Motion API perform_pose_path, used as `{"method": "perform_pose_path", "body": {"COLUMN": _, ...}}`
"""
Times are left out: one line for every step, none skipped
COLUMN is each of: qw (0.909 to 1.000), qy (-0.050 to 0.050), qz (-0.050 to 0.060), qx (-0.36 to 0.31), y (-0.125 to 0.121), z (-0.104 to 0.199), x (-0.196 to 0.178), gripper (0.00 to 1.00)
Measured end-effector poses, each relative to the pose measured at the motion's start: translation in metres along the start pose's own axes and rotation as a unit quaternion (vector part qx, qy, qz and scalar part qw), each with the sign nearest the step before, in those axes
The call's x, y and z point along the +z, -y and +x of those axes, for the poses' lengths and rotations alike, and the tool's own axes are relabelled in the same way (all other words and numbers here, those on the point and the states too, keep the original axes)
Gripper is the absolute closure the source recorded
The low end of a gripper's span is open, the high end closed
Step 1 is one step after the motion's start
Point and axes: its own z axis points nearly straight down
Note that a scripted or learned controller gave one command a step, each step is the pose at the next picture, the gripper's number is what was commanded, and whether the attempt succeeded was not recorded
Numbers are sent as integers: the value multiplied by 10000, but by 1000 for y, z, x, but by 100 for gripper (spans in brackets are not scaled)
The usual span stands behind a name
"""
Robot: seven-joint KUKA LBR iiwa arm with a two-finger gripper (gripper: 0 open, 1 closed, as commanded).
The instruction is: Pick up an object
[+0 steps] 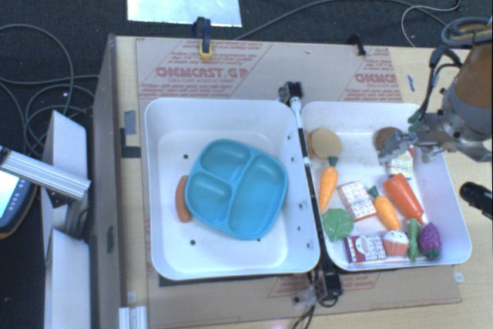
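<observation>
Right bin (454, 243): pincer (394, 142) just above small white carton (400, 164).

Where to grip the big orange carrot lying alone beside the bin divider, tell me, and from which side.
Grip the carrot across its thick orange middle, coming straight down from above. It lies flat, green top toward the tan round piece and tip toward the broccoli, so set the jaws across its width, where bare bin floor flanks it.
</observation>
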Motion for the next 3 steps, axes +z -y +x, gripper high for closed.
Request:
{"method": "perform_pose_path", "body": {"qw": 10000, "qy": 2, "qz": 6, "qx": 14, "y": 17, "z": -28, "x": 68, "gripper": 0}}
{"method": "perform_pose_path", "body": {"qw": 10000, "qy": 19, "qz": -46, "qx": 17, "y": 22, "z": -76, "x": 134, "gripper": 0}}
{"method": "perform_pose_path", "body": {"qw": 10000, "qy": 28, "qz": -73, "qx": 12, "y": 37, "z": -24, "x": 161, "gripper": 0}}
